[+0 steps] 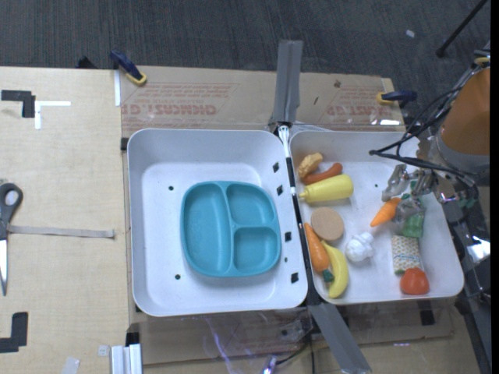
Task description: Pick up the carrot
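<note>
I count two bins on the tabletop [62,178]: the left bin [148,209] holds one blue tray [231,228] with three compartments, and the right bin [444,275] holds the food. I see two orange carrots. One small carrot [383,213] sits at the hand [401,189], its thick end up against the fingertips at about 3 o'clock in the right bin; I cannot tell whether the hand is wide or closed on it. The other long carrot [316,246] lies along the bin's left wall at 8 o'clock, touching one banana [337,271] and just below one round tan disc [327,225]. Around them I count one yellow bottle [327,189], one sausage [321,174], one white lump [359,248], one tomato [414,281], one patterned packet [405,252] and one green piece [412,223] just beside the small carrot.
</note>
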Controlling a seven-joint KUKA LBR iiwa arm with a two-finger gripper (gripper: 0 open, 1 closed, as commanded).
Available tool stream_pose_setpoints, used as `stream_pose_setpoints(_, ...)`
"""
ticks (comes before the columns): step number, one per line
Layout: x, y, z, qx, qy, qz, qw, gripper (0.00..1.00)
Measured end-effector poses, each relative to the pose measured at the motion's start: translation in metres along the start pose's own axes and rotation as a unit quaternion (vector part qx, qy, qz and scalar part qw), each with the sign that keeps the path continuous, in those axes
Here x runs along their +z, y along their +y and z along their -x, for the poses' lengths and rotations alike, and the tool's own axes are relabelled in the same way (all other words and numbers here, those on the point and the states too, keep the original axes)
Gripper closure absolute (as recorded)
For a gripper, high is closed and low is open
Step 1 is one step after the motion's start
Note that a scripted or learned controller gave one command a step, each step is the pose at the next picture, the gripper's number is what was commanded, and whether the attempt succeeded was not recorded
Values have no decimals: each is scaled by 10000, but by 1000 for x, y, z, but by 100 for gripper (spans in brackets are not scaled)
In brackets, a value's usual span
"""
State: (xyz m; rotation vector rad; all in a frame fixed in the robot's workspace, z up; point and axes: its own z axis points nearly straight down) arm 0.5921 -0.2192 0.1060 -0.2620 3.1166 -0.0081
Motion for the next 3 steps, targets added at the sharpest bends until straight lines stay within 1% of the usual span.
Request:
stream_pose_setpoints(1,0,0,0,1,-1,1,10000,0)
stream_pose_setpoints(2,11,12,-12,498,25,14,9988,0)
stream_pose_setpoints(3,-1,13,-8,480,-18,2,9988,100)
